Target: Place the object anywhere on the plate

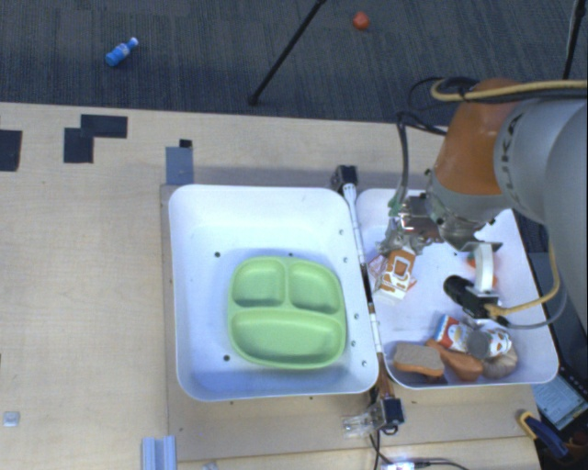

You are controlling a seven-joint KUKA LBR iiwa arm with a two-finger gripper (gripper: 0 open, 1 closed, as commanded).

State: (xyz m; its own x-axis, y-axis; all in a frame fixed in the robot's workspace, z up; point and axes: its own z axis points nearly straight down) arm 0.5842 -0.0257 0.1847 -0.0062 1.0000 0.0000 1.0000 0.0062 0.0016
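Nearest to us and off to the view's right of the green plate [285, 312], a small heap sits in the near corner of the right bin [418, 317]: a brown bread-like slice [418, 360], an orange lump [462, 363] and a grey lump [502, 366], pressed close together. The plate itself has three compartments, all bare, and lies flat in the middle of the left bin [197, 275]. Just beyond the plate's right edge, past the wall between the bins, we see a small orange-and-white carton [397, 274], tilted, in the right bin and not on the plate. The gripper [404, 240] hangs directly over the carton, a little farther from us than the plate's far rim. We cannot tell whether it is wide, narrow or gripping the carton. The grey arm [542, 138] reaches in from farther right of the plate. Far beyond the plate, on the dark floor, lie a blue thing [120, 51] and a small red thing [361, 19].
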